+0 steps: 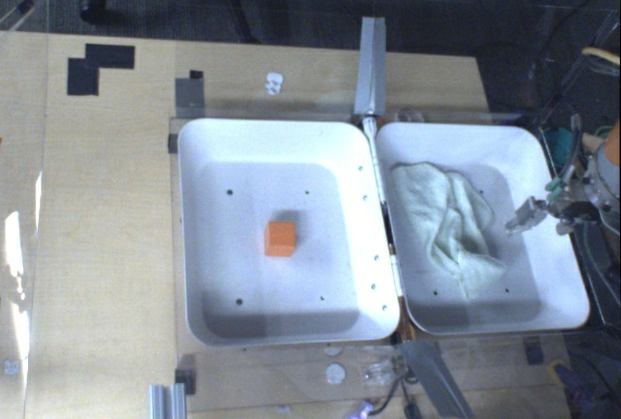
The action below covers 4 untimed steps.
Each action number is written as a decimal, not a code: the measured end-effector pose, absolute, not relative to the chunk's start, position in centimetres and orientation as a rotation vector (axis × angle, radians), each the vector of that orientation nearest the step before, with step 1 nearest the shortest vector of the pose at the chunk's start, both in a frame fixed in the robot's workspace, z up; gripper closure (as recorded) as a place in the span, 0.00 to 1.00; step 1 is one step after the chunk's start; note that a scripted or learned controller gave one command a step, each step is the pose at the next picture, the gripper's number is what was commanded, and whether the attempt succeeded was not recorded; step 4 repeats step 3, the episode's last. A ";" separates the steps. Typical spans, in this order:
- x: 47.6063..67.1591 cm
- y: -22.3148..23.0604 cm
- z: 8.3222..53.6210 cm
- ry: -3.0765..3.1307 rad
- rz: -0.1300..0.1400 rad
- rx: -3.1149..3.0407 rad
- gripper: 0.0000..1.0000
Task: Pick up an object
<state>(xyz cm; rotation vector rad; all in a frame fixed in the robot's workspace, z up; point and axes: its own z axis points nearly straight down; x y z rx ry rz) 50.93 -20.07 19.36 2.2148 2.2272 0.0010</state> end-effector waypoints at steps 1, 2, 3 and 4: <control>56.1 -20.4 9.6 2.357 0.006 2.067 0.00; 56.3 -20.4 10.8 2.355 0.010 2.063 1.00; 57.7 -16.5 18.8 2.413 0.005 2.003 1.00; 57.7 -16.5 18.8 2.413 0.005 2.003 1.00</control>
